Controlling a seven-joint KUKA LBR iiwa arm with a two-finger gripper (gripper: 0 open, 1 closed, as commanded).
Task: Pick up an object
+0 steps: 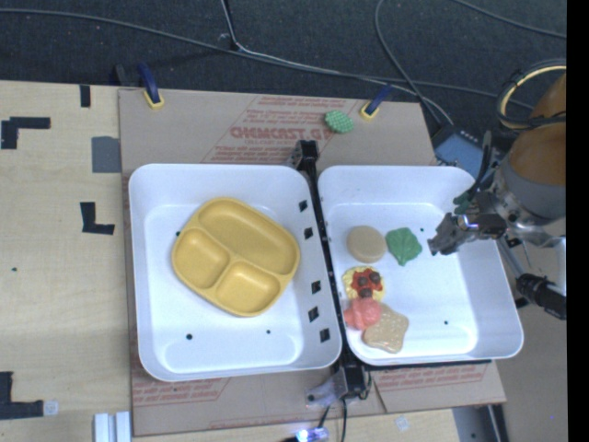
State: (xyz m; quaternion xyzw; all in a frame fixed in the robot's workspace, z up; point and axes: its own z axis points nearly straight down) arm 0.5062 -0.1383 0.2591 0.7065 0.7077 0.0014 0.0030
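A grey robot arm with an orange band [538, 150] reaches in from the right over the right-hand shallow white bin [469, 325], its dark two-finger gripper [445, 239] poised above the bin's upper right area; whether the pincer is apart or together cannot be told at this angle, and nothing is seen between its tips. Just to the gripper's left lies a small green leaf-shaped toy piece [403, 245], and beside that a round tan biscuit-like disc [366, 243]. Lower in the same bin, near the divider, sit a yellow piece topped with red and dark bits [365, 282], a pink-red rounded lump [361, 313] and a beige star-like flat piece [386, 331], the last three close together or touching. The left-hand shallow white bin [156, 339] holds a yellow plastic three-compartment tray [236, 256], turned at an angle. Both bins rest on a brown cardboard sheet [239, 132], where a small green knobbly object [339, 122] lies beyond the bins, close to a blue-and-yellow clamp [374, 107].
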